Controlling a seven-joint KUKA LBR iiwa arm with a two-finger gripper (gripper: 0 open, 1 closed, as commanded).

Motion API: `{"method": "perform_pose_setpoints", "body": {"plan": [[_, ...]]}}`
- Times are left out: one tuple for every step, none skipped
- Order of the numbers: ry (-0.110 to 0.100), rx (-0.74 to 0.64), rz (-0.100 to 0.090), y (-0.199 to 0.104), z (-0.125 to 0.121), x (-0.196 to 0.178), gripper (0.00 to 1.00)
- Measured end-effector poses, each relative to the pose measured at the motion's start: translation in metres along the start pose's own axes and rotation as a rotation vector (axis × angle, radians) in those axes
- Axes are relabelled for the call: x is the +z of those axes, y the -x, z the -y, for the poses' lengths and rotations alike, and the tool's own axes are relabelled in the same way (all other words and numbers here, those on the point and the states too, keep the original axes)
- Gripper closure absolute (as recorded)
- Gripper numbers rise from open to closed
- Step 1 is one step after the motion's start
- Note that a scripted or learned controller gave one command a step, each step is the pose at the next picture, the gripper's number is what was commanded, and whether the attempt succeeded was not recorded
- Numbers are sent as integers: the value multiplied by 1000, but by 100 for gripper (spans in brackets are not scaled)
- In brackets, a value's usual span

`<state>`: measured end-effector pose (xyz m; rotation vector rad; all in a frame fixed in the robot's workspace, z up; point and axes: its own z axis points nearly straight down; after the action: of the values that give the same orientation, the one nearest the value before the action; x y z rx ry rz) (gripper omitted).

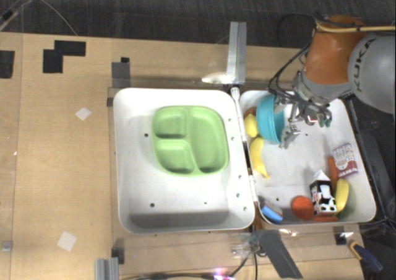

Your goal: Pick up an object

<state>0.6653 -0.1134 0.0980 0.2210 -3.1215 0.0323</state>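
In the right bin (362, 173), the arm's gripper (289, 129) hangs low near the back left corner. It sits right against the right-hand side of a teal bowl (268, 118) that stands tilted on its edge. Whether the gripper has hold of the bowl's rim cannot be made out. Just left of the bowl lies a yellow banana (256, 156), with a second yellow fruit (250, 126) above it. A cow-patterned carton (321, 196), an orange ball (302, 207), a yellow item (341, 195) and a red packet (343, 160) lie toward the bin's front right.
The left bin (133, 167) holds a green divided plate (189, 139). A small blue item (271, 214) lies at the right bin's front left corner. A metal post (237, 56) stands behind the wall between the bins. White floor shows in the right bin's middle.
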Motion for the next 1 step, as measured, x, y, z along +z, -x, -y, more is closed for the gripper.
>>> {"method": "perform_pose_setpoints", "body": {"plan": [[15,153,27,-36,-14,7,0]]}}
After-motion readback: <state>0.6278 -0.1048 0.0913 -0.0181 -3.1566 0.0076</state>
